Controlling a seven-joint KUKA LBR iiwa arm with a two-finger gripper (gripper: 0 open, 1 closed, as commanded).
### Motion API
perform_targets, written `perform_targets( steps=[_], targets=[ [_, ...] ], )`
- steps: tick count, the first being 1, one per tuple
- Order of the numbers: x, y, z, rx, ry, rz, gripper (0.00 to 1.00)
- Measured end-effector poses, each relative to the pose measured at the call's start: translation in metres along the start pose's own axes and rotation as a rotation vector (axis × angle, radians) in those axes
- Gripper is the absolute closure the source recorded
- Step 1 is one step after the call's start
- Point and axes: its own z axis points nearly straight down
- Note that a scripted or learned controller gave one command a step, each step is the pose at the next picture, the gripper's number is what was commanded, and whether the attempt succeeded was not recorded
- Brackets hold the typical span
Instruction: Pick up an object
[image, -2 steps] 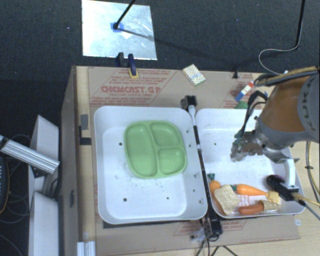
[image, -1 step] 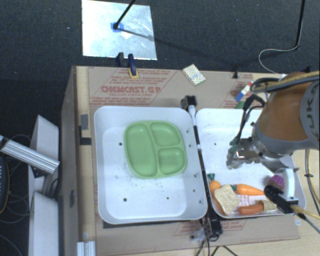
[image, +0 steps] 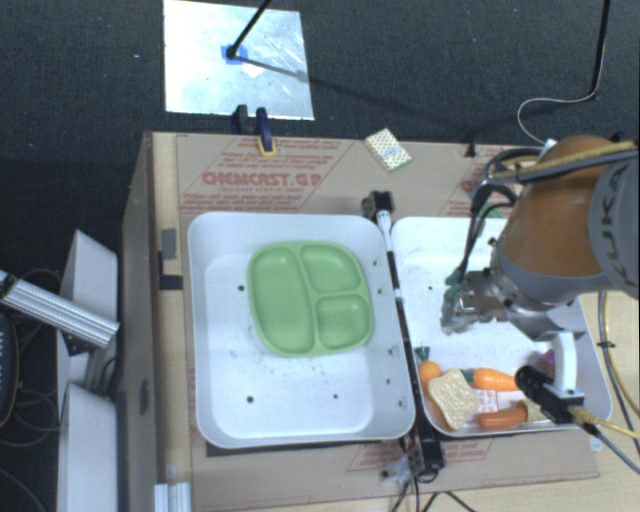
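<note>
- Gripper sits over the bare floor of the right bin, near that bin's left side; I see metal and cable at the tip, but I cannot tell from this slant how it is set, and nothing shows in it.
- I read this as the approach step: the tool is low in the bin, yet apart from the pile of objects, which lies below it in the view along the bin's near wall.
- The nearest candidates are the small orange piece, just below the tip, and the tan cracker-like slab beside it.
- An orange carrot lies to the right of the slab, its long axis running roughly left to right across the view; which end is the tip I cannot make out.
- A reddish sausage shape lies below it, along the near wall, long axis also near left-right, tilted slightly up to the right.
- My next move calls for shifting toward the near wall and closing across a short axis, so turned crosswise to the carrot.
- The left bin holds a green divided plate, well apart from the arm.
</note>
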Motion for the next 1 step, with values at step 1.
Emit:
perform_targets(
  steps=[1],
  targets=[
    [0.0008,-0.0011,0.0389,0.003,-0.001,0.004,1.0]
  ],
)
